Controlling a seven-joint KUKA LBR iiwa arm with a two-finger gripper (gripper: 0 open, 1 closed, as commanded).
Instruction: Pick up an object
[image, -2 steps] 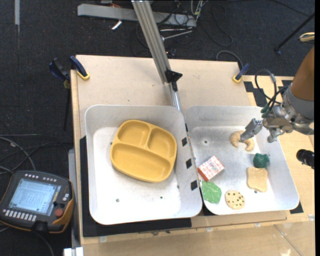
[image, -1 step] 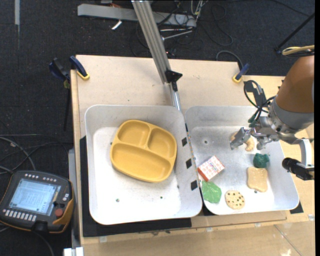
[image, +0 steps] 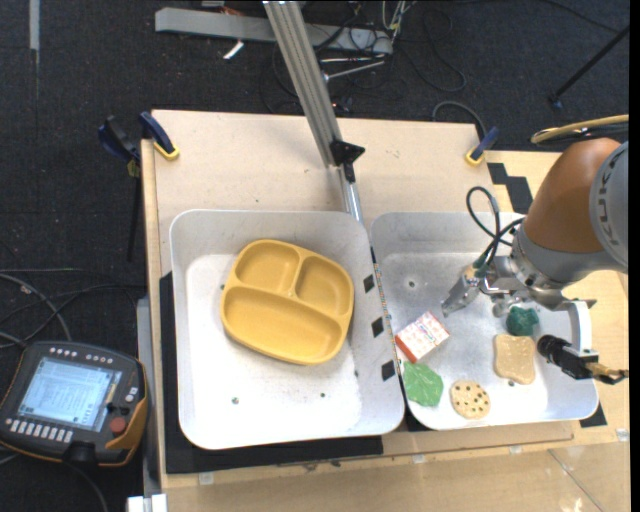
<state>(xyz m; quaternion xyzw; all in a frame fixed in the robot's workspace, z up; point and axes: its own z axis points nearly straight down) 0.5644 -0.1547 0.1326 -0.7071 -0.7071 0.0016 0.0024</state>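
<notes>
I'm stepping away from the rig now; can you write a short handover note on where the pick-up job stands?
Hand: low over the right white bin, near its middle; nothing seen held.
In that bin: a small white-and-red carton, a bright green soft lump, a round tan cookie with dark chips, a tan toast-shaped slice and a dark green lump beside the wrist.
Left white bin: yellow divided plastic plate.
Done: no object lifted.
Left: grasp one and raise it.
</notes>
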